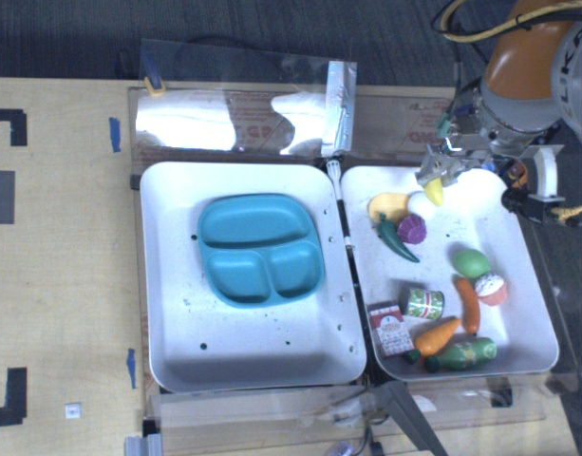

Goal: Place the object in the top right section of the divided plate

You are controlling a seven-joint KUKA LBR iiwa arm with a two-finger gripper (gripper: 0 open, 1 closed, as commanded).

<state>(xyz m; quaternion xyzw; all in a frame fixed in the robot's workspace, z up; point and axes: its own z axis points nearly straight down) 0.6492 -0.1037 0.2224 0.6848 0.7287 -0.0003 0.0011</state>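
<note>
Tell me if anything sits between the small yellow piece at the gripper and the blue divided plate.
Nothing lying loose does. The small yellow piece sits at the gripper in the right white bin; the blue divided plate lies in the left white bin. Between them stand the bins' adjoining rims.

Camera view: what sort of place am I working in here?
Probably a robot lab test bench, not a kitchen: two white bins side by side on a plywood top, a blue divided plate, plastic toy food like the carrot, and blue tape marks.
</note>
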